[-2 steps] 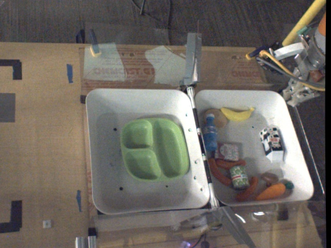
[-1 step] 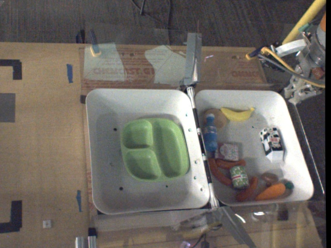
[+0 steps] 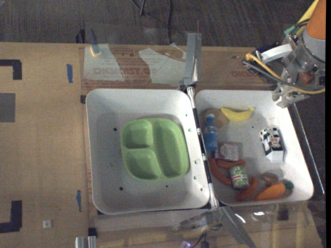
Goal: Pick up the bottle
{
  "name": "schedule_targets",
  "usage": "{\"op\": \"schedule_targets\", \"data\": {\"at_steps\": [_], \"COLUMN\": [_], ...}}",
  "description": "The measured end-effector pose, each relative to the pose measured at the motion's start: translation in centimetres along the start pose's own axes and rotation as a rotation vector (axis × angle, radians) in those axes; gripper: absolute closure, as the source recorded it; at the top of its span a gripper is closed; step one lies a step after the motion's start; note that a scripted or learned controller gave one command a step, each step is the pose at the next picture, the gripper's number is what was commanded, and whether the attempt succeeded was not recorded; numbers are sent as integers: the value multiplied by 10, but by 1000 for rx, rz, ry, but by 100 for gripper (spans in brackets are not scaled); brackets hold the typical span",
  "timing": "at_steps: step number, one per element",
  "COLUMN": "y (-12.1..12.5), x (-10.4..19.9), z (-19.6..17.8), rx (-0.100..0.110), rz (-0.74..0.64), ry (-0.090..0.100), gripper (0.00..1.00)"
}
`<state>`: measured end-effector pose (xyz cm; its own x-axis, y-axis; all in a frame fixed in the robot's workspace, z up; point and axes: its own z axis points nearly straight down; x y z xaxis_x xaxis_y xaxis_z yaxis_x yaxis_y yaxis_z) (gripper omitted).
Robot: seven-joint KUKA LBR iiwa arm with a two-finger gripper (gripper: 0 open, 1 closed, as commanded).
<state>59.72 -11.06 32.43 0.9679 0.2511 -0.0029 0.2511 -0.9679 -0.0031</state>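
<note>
Gripper [image 3: 286, 93] hangs over the far right corner of the right bin [image 3: 302, 161], at the end of cable-draped wrist hardware; whether its fingers are spread or pressed together cannot be told, and nothing shows between them. Taking the right bin as landmark, the bottle [image 3: 210, 135] (blue, with a darker cap) lies along its left wall, well apart from the gripper. A banana [image 3: 237, 113] sits near the bin's far wall, just right of the bottle's top. A small black-and-white carton [image 3: 272, 142] rests toward the bin's right side. A green can [image 3: 238, 176] and a carrot [image 3: 271, 191] lie near its front wall. Left of this bin, a second bin [image 3: 98, 154] holds a green divided plate [image 3: 154, 149].
</note>
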Motion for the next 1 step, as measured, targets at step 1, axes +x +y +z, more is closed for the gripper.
{"op": "schedule_targets", "data": {"at_steps": [1], "y": [0], "x": [0], "z": [-10], "rx": [1], "rz": [-2], "ry": [0], "gripper": [100]}}
